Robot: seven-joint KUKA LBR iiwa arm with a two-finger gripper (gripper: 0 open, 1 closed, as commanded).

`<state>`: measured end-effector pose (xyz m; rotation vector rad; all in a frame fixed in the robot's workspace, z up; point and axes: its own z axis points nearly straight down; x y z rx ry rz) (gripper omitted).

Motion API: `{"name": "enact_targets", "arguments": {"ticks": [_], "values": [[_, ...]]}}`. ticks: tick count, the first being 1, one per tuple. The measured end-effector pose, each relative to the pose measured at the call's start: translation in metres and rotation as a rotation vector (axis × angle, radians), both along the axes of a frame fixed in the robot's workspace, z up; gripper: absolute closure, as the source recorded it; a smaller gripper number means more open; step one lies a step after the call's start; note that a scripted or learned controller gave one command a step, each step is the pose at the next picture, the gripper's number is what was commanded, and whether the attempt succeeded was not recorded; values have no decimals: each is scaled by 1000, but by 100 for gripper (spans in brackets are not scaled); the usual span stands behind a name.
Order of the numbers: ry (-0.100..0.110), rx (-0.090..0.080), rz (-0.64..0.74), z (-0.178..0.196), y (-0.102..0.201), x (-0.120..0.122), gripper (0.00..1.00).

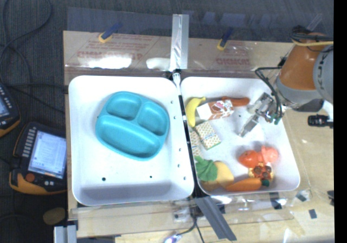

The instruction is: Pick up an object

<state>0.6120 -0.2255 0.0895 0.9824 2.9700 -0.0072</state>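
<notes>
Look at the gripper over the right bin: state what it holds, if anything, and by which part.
Nothing is held. The gripper hangs above a bare patch of the right bin, with no object between its fingers; the banana and the other items lie apart from it.

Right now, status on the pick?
Gripper over right bin, nothing seen between fingers. Banana, carton, orange toys all lying in bin. Blue tray in left bin.

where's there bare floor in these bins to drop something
Left bin: a wide bare strip along the near wall, in front of the blue divided plate, plus margins on either side of it. Right bin: one open patch mid-floor, below the gripper and above the orange toys. Its left side, by the banana, and its near edge are crowded.
</notes>
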Motion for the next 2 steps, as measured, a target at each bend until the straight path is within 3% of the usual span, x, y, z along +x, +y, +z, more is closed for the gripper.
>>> {"name": "enact_targets", "arguments": {"ticks": [1, 2], "values": [[8, 6, -319, 115, 2, -2, 0], [5, 7, -833, 155, 2, 57, 0]]}}
